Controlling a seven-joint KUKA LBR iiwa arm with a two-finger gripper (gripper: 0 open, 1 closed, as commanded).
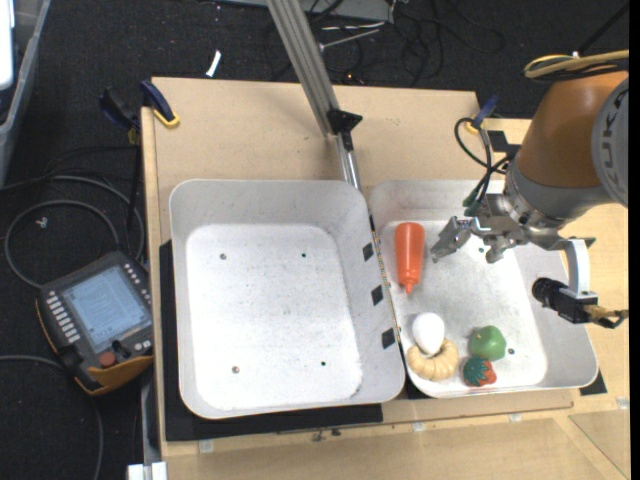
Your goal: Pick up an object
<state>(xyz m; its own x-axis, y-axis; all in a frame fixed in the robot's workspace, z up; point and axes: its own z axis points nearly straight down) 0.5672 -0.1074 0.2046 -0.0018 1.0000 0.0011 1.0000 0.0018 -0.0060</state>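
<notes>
Nearest the camera, along the front edge of the right bin [520,380], a small group of things sits close together: a red strawberry-like piece [478,371], a tan croissant-shaped piece [433,361] touching a white egg [428,331] just behind it, and a green apple-like fruit [488,341] just behind the strawberry. Further back in the same bin, an orange carrot [409,254] lies lengthwise near the left wall, close to the divide between the two bins. To the carrot's right, the claw [471,244] hangs over the rear middle of the right bin, its two fingers spread apart with nothing between them; it sits well apart from the front cluster and near, but not touching, the carrot. Above it the grey wrist meets the orange band of the arm [565,138], which enters from the right. The left bin [190,218] lies beside the right one on the tan counter [250,128]. Off the counter's left side a teach pendant [95,313] rests on the dark floor.
</notes>
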